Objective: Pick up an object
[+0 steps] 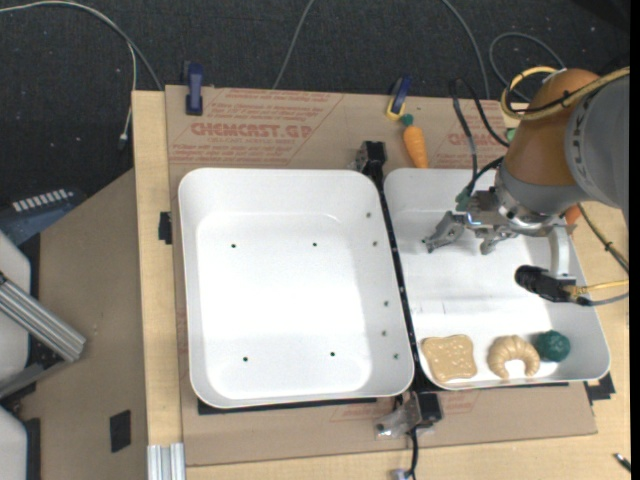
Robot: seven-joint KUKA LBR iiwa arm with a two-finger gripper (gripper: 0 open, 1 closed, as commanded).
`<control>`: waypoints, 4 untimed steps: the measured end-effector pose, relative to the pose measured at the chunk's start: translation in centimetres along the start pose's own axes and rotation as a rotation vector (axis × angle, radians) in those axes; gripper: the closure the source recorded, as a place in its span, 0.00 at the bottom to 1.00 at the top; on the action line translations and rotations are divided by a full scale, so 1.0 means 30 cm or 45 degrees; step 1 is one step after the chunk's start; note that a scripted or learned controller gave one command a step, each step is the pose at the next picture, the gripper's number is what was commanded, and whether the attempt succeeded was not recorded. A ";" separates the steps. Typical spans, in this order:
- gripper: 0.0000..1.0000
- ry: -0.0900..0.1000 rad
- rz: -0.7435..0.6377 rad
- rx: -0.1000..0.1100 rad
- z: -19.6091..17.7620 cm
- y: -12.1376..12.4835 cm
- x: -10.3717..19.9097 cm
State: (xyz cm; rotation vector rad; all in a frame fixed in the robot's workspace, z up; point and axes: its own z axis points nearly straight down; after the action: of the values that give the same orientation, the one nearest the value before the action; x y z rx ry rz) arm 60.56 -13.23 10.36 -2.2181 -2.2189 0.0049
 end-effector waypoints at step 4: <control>1.00 -0.001 -0.001 -0.014 -0.362 0.000 0.018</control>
State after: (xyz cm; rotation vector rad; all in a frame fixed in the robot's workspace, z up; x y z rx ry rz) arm 60.60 -12.68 21.22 -2.2233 -2.2255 -0.0056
